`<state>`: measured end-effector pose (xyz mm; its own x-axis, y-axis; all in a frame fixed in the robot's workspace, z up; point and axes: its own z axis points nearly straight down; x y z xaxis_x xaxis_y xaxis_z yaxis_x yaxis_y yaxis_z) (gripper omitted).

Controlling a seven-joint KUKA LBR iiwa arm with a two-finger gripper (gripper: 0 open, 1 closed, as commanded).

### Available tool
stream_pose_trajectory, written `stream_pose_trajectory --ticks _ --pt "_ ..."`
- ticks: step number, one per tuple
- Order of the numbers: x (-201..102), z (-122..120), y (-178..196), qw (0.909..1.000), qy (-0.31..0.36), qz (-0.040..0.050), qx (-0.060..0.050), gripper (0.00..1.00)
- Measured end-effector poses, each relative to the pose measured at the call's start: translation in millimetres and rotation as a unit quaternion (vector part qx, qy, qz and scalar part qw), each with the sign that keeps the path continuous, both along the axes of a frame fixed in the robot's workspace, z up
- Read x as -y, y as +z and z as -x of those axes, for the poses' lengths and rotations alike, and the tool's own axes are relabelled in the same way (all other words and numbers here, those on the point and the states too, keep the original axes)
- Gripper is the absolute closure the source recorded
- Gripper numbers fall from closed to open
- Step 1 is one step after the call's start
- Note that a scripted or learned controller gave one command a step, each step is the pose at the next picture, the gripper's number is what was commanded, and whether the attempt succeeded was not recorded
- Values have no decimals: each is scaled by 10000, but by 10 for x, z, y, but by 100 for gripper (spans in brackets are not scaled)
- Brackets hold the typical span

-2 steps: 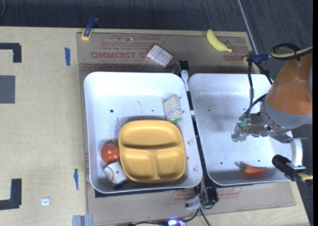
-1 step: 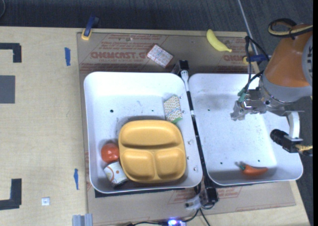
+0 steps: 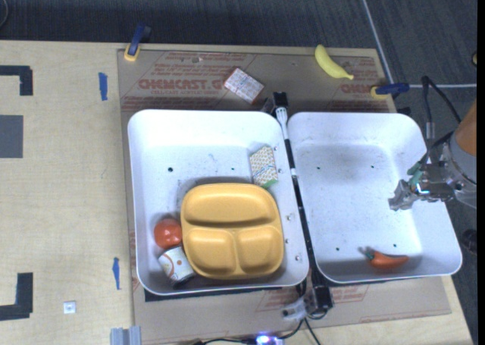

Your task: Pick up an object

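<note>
My gripper hangs over the right edge of the right bin, reaching in from the right. Nothing shows between its fingers. An orange-red chili pepper lies at the front of that bin, below and a little left of the gripper. The left bin holds a large yellow divided tray, a red tomato-like ball, a small white and orange cup and a patterned packet.
On the brown board behind the bins lie a yellow banana and a small patterned block. A black marker sits by the seam between the bins. Clamps hold the board's corners.
</note>
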<state>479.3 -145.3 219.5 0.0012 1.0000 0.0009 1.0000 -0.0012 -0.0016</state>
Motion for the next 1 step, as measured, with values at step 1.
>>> stream_pose_trajectory --ticks 1 --pt "-861 -11 155 10000 13 2 17 100"
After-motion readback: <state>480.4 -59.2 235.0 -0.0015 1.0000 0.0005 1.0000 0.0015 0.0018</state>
